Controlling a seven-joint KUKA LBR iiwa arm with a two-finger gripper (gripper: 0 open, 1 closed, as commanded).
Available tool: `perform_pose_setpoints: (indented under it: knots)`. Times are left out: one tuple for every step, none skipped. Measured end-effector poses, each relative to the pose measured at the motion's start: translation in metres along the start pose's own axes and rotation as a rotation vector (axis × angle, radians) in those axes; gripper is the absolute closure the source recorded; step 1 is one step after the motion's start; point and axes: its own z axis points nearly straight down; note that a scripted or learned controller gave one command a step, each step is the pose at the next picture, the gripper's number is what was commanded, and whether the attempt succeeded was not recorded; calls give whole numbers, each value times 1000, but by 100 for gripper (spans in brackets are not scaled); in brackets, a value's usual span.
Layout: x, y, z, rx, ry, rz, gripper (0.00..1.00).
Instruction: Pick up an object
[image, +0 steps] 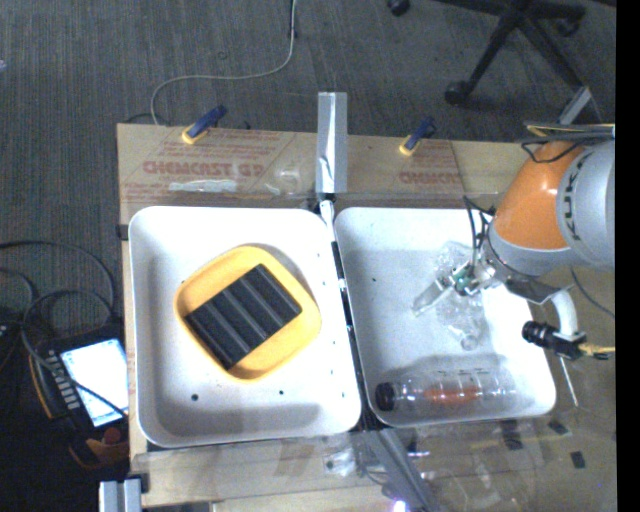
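A robotics lab: clamped bench, office chair base, carpet.

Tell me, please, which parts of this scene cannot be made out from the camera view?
- The gripper: in the camera view it is small and mixed with clear, glinting material in the right bin, so whether it grips anything is unreadable.
- The clear plastic bottle: its transparency blurs its outline against the bin floor.
- The arm: its upper part is cut off by the right edge.
- The yellow and black object in the left bin: its identity is unclear.
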Motion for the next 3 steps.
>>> perform_pose_setpoints:
  knots:
    - [-43,41,4,13,26,62,0]
    - [-12,-2,0,1,1,-129,0]
    - [-43,56,4,29,27,21,0]
